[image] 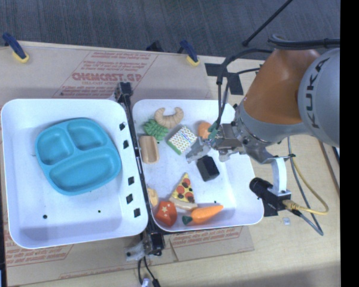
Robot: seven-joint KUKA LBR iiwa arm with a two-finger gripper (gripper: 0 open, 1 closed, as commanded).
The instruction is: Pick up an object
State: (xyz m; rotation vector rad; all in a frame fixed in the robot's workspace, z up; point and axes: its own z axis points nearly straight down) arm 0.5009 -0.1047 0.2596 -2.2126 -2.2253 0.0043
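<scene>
With your gripper (203, 154) low in the right bin (242, 211) above a black block (208, 167), its opening impossible to judge, you centre squarely before closing.

We cannot tell whether the grey arm's two-finger gripper (204, 150) is open or closed. Its wrist covers part of the small orange rounded toy (203, 128) and the right white bin's far rim (185, 102). The grey arm (314, 94) is cut off at the right.
</scene>
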